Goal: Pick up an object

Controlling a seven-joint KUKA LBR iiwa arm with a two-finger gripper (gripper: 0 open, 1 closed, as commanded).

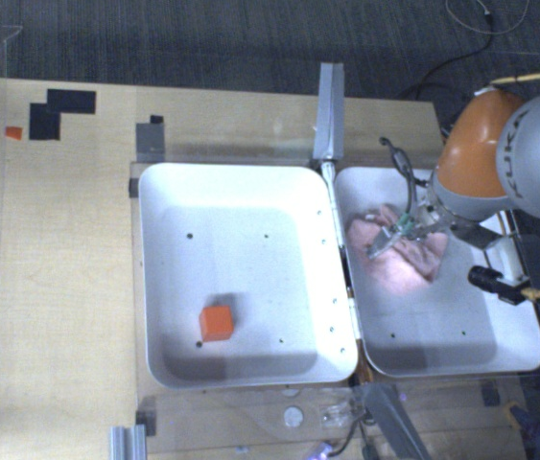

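A small orange block (217, 323) lies in the left white bin (169, 199), near its front. A crumpled pink cloth (402, 254) lies in the right bin (461, 353), toward its back left. My gripper (391, 237) reaches in from the right and sits low on top of the pink cloth. The cloth bunches around the fingertips, so the tips are partly hidden. The grey arm with its orange band (471, 156) hangs over the right bin's back right corner.
A grey metal divider post (328, 113) stands between the two bins at the back. Black marker blocks (57, 111) and a small orange tag (13, 133) lie on the bench at the far left. Cables run behind the arm.
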